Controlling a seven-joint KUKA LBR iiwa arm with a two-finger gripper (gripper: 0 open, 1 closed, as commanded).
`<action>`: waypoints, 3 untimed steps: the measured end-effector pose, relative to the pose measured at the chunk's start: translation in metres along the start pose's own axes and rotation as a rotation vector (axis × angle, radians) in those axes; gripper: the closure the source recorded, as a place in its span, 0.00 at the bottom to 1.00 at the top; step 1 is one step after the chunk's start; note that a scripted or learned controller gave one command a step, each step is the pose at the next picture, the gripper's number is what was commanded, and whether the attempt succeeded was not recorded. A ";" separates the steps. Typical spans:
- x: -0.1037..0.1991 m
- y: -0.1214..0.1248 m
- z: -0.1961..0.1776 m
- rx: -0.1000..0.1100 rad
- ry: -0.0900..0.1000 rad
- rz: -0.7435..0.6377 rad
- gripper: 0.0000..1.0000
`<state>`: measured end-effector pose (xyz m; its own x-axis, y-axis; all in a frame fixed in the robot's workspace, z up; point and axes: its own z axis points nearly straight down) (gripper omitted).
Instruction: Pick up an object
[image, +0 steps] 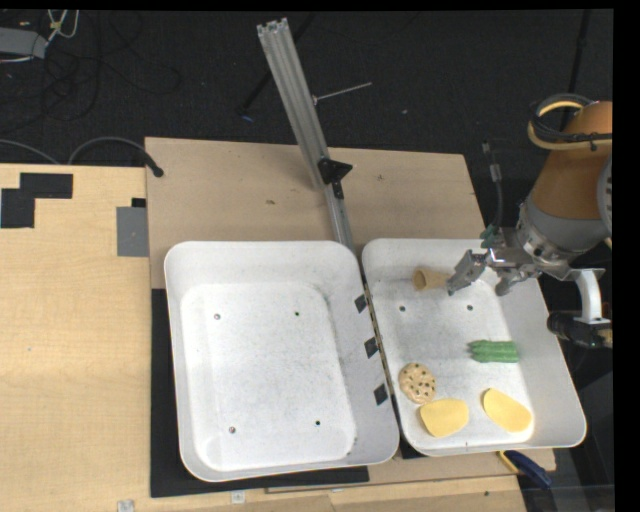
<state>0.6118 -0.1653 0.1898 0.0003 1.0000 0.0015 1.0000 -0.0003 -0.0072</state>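
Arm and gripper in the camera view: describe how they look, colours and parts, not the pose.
The arm is a rounded grey body with an orange band above the wrist and a black cable looping over its top. Below it sits a metallic grey wrist block with a small green marking. The gripper has two thin, dark grey fingers.

Even overhead light, soft shadows, mild glare on the white bins (270, 262), dark murky background, slight softness

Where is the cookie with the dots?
The cookie lies in the right bin, near its left wall, just above the yellow piece.
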 end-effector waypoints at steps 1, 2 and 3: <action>0.005 -0.007 0.046 0.001 0.001 0.000 0.00; 0.003 -0.006 0.033 -0.004 0.000 0.005 1.00; 0.001 -0.005 -0.009 -0.010 -0.002 0.002 1.00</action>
<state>0.6070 -0.1641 0.1990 0.0020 1.0000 -0.0006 1.0000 -0.0020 0.0024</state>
